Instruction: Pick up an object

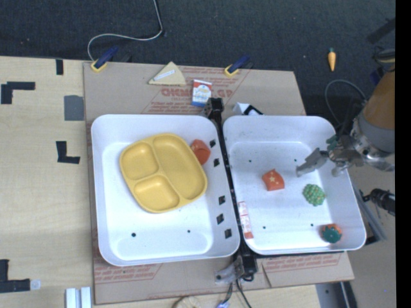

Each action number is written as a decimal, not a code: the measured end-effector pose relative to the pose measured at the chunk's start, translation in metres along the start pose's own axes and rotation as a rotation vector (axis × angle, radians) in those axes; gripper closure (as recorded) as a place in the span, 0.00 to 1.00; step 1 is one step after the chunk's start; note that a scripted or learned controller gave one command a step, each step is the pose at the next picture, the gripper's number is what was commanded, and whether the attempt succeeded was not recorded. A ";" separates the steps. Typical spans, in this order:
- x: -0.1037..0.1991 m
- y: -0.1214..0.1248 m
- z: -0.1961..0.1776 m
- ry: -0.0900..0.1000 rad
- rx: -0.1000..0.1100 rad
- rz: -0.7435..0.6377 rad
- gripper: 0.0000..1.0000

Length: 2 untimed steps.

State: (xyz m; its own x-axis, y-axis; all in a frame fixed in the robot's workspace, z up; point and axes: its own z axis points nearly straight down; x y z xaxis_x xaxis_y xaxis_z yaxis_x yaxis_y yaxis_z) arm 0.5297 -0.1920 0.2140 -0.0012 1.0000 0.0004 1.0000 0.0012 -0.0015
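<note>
Nearest us in the right bin (292,244) sits a teal-and-orange toy (331,233), then a green knobbly ball (314,194). Our gripper (311,162) hovers above and just beyond that ball, holding nothing, its opening unclear. The orange block (273,180) lies leftward.

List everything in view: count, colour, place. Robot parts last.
bins: 2, white, side by side on the cardboard
divided plate: 1, yellow, left bin
round object: 1, orange-red, left bin, at the plate's right edge
block: 1, orange, right bin, middle
bumpy ball: 1, green, right bin, right of the block
small toy: 1, teal and red, right bin's near right corner
small box: 1, red and white, cardboard behind the bins
arm: 1, grey and orange, right
gripper: 1, grey, over the right bin
</note>
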 end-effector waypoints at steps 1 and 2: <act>0.059 0.048 0.111 0.002 0.003 -0.001 0.00; 0.096 0.039 0.127 -0.004 -0.005 0.000 0.00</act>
State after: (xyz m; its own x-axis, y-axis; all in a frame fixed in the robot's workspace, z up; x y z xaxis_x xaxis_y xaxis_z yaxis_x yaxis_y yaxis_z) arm 0.5682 -0.0960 0.0869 -0.0009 1.0000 -0.0031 1.0000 0.0009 0.0038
